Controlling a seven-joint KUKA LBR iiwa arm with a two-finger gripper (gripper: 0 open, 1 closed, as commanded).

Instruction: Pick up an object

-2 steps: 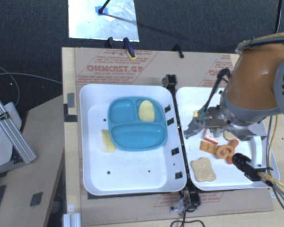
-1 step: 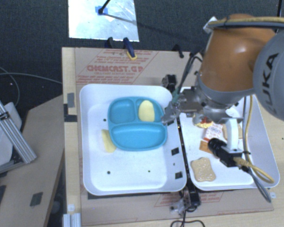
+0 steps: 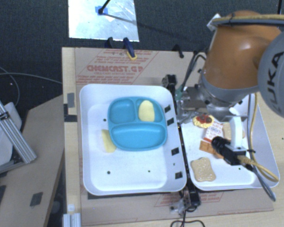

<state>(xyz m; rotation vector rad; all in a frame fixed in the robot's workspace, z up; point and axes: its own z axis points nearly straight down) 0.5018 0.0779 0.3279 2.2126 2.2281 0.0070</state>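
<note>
dark carpet surrounds a bench (image 3: 47, 126) bearing two white bins (image 3: 128, 178); the hand's (image 3: 191, 103) state i cannot tell.

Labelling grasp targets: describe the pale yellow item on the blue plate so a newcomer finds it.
Start at the left white bin. In it sits a blue divided plate. The yellow oval lies in the plate's upper right compartment, unlike the yellow wedge, which lies on the bin floor beside the plate's left edge.
</note>
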